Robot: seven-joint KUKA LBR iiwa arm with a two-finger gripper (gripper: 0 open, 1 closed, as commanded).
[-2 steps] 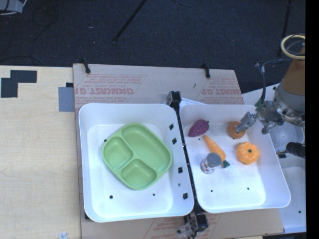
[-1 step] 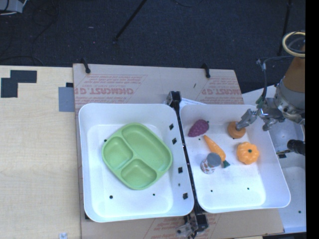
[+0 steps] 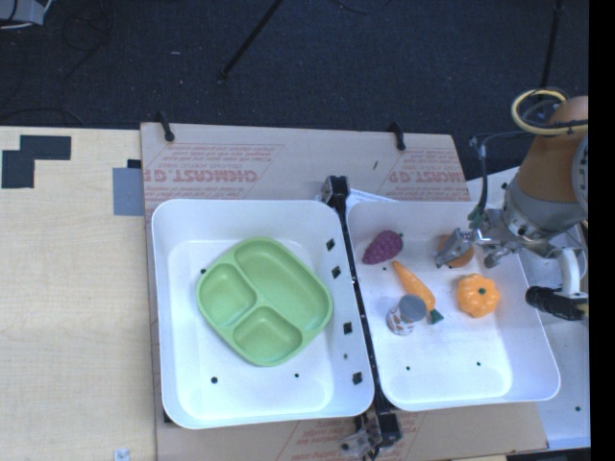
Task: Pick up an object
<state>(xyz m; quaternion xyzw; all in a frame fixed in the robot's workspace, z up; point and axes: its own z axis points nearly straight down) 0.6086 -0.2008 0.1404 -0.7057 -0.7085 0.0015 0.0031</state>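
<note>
Camera view puts my gripper (image 3: 468,248) at right of frame, low over an orange piece (image 3: 462,254); whether it's closed, I cannot tell.

Cardboard sheet (image 3: 216,171) under the bins bears "CHEMCRZT" print, upside down.

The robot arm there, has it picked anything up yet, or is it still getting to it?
Nothing looks lifted yet. The gripper is low in the right bin, at a small orange thing near the back. Whether it grips it, I cannot tell. The carrot, pumpkin, purple grapes and small can lie in the bin.
</note>
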